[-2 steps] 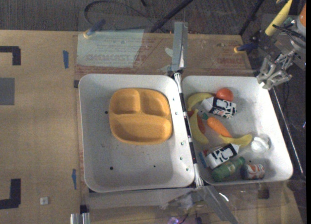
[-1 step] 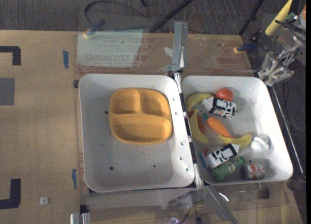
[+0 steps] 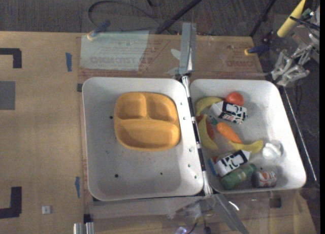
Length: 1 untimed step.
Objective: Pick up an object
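The right bin (image 3: 292, 131) holds a jumble of small objects. Among them are a yellow banana (image 3: 205, 129), an orange carrot (image 3: 229, 132), a red-orange ball (image 3: 234, 97) and two black-and-white cartons (image 3: 231, 111) (image 3: 231, 161). A green bottle (image 3: 237, 176), a small can (image 3: 264, 178) and a white cup-like piece (image 3: 271, 151) lie near the front. My gripper (image 3: 291, 68) hangs outside the bin, past its far right corner, with nothing in it. It is well apart from all the objects.
The left bin (image 3: 96, 152) holds a yellow-orange divided plate (image 3: 147, 120). A metal divider (image 3: 187, 55) runs between the bins at the back. Black tripod legs and cables cross the floor behind the bench.
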Motion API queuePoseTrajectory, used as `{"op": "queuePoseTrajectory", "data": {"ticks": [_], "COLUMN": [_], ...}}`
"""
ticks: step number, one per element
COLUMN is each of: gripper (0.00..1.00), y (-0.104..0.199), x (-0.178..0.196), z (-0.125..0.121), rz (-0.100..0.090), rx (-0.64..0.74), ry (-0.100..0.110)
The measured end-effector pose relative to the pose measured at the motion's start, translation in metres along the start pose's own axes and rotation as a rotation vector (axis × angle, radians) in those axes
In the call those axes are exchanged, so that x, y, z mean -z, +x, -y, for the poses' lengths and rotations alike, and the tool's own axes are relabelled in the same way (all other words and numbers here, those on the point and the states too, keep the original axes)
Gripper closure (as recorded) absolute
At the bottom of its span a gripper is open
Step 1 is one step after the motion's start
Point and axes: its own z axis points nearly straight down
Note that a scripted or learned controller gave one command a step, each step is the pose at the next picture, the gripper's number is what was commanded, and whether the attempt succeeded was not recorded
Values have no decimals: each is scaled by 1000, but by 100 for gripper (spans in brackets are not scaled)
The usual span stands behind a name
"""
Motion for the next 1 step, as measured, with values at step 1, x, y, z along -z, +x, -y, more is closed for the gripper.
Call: {"op": "queuePoseTrajectory", "data": {"ticks": [1], "gripper": [100], "y": [-2], "x": [13], "z": [1], "rz": [10], "rx": [-4], "ry": [7]}}
